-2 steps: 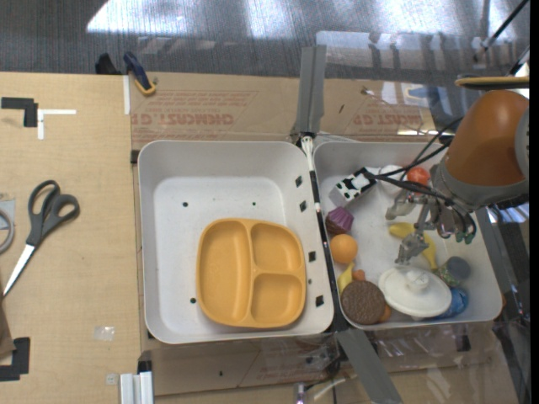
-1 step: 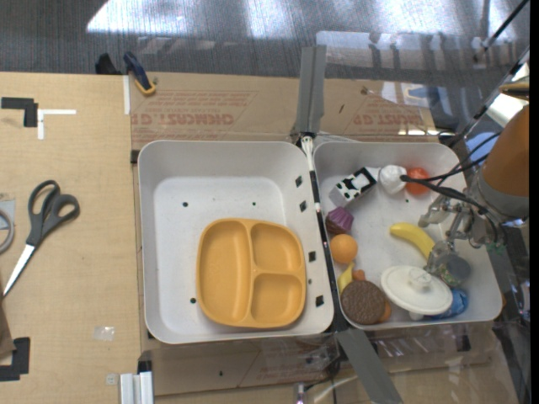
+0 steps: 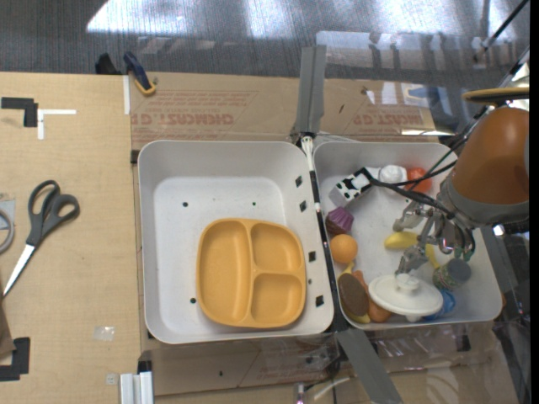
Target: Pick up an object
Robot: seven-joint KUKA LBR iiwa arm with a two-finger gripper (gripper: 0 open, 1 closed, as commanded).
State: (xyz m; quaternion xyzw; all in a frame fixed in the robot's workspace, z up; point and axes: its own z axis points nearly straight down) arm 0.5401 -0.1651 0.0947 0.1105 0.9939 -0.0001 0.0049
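Where toys crowd, tool (image 3: 413, 247) above white disc (image 3: 406, 295).

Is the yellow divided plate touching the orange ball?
Apart. The camera view shows the yellow divided plate in the left bin, the orange ball in the right bin.

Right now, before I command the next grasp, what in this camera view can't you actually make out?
- Gripper: small and set against clutter in the right bin, so finger state and contact with the white disc are unclear.
- Items under the white disc: the blue piece and orange piece are mostly covered.
- Bin's right side: hidden by the arm.
- Black-and-white toy: too small to identify.
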